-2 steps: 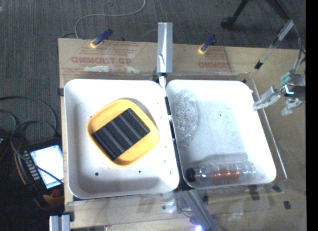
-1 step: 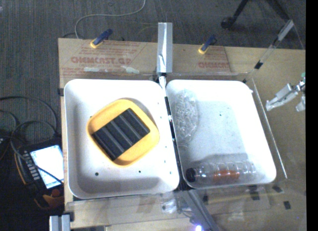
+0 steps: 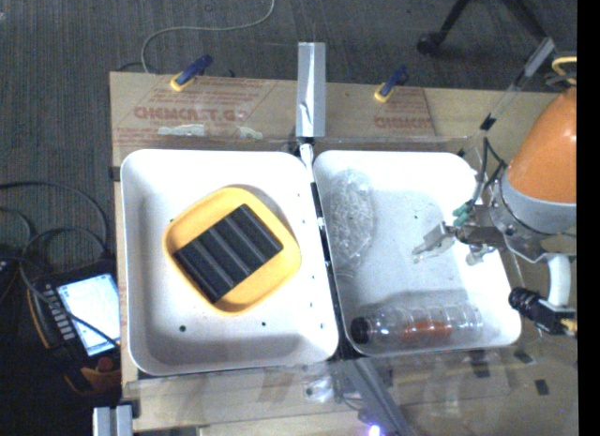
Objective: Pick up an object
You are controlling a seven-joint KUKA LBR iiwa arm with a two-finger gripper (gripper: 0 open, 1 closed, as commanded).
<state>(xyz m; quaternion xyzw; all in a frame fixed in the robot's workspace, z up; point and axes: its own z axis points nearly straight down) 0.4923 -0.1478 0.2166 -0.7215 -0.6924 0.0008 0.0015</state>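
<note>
My gripper (image 3: pixel 429 244) hangs over the middle of the right bin (image 3: pixel 403 176), reaching in from the right, with its pale fingers slightly apart and nothing between them. A clear plastic bottle (image 3: pixel 422 323) with a dark cap lies on its side along the front wall of this bin, below the gripper. A crumpled clear plastic piece (image 3: pixel 350 211) lies by the bin's left wall, left of the gripper. In the left bin (image 3: pixel 150 200) rests a yellow object with a black ridged top (image 3: pixel 232 248).
A metal bar (image 3: pixel 310 87) stands at the back, between the two bins. Two yellow-and-blue clamps (image 3: pixel 190 72) hold the cardboard behind them. Cables and a small device (image 3: pixel 84 308) lie on the floor at the left.
</note>
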